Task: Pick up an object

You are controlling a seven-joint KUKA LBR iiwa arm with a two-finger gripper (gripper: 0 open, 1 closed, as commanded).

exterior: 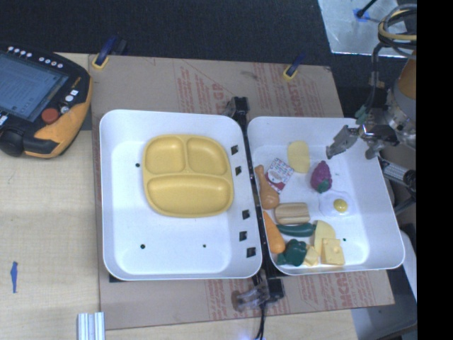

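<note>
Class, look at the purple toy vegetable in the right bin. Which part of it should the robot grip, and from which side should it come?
Probably the middle of the purple vegetable, taken from straight above. It lies flat on the right bin's floor with bare white floor on every side, so fingers could drop on both its long flanks. Its body looks narrow across and longer lengthwise, so closing across the narrow width seems safest. The pincer hovers just up-right of it.

Yellow divided plate (188,174) in white bin (120,246); purple toy (320,176), orange carrot (273,234), green pepper (293,251).

Bench (42,218): cardboard sheet (184,83), two white bins (120,253) side by side, teach pendant (39,98) at left.
</note>
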